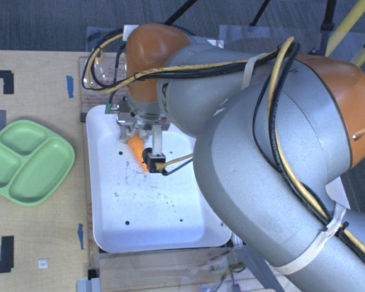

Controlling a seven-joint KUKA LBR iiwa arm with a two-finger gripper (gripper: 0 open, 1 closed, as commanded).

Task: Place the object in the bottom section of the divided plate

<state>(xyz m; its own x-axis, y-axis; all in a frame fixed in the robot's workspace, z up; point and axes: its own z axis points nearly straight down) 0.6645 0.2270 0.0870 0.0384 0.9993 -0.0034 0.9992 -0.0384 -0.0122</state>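
1 orange object, 1 green plate, 1 white bin in play; object is not on the plate.

I'm over the upper left part of the white bin (152, 212), my gripper (141, 140) pointing down right at the single orange object (135, 148), a small carrot-like piece lying on the bin floor. It sits right under me, partly covered by my hardware, so I can't tell whether my jaws are open, closed or gripping it. One green divided plate (68, 157) sits on the wooden bench (42, 236) left of the bin, well apart from the object. The plate has 3 sections: 2 small ones on its upper and left side, 1 large one on its lower right. 2 blue tape strips (70, 85) are on the bench along the bin's left side, one near the top corner and one near the bottom.
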